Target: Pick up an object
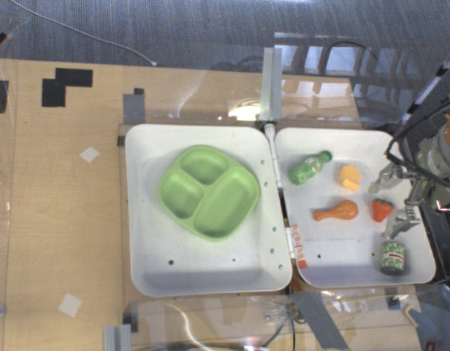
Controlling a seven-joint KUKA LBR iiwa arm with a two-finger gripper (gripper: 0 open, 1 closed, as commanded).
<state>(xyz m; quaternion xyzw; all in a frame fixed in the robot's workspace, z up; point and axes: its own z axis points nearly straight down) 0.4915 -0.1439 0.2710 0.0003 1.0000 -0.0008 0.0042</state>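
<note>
Camera view, from above at a slant. Two shallow white bins sit side by side on the bench. The left bin [141,269] holds a green divided plate [209,191], lying flat near its middle. The right bin [334,269] holds five small objects, all apart from one another: a green bottle [310,168] lying on its side toward the far left, a yellow block [349,177] just to its right, an orange toy drumstick [337,211] near the centre, a red-orange strawberry-like piece [383,210], and a small dark green can [393,257] standing upright at the near right corner.

The arm enters from the right, and its gripper [397,199] hangs over the right side of the right bin. The fingers stand apart, one fingertip [383,181] on the far side of the red-orange piece and the other on its near side, with nothing gripped between them.

Step in hand, as judged: approach and alignment over a chosen object, most likely the red-orange piece. The next move calls for a straight descent that keeps the piece centred in the gap, then closure before lifting; the can lies near enough that a drift toward the near side risks a knock.
</note>
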